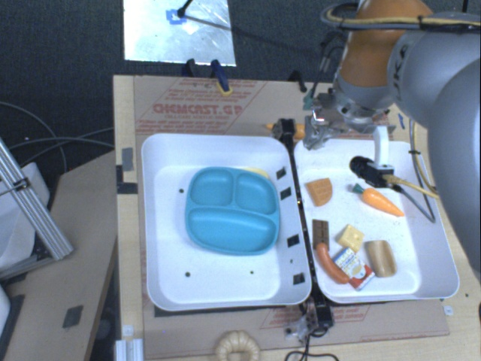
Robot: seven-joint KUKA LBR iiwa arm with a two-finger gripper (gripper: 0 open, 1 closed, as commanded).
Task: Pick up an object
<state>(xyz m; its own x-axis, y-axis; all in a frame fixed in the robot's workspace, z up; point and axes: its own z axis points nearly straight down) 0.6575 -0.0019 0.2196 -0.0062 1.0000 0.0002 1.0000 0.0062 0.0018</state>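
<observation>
blue divided plate, perhaps foil sheet

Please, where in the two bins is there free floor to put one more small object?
Left bin: bare strips around the blue plate, widest along the near edge. Right bin: bare patch between bread piece and carrot. The near part by the sausage is crowded.

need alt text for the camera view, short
A grey arm's end effector hangs over the far edge of the right bin, which holds a carrot, a sausage, a cheese cube and other toy food. The left bin holds a blue divided plate.
</observation>
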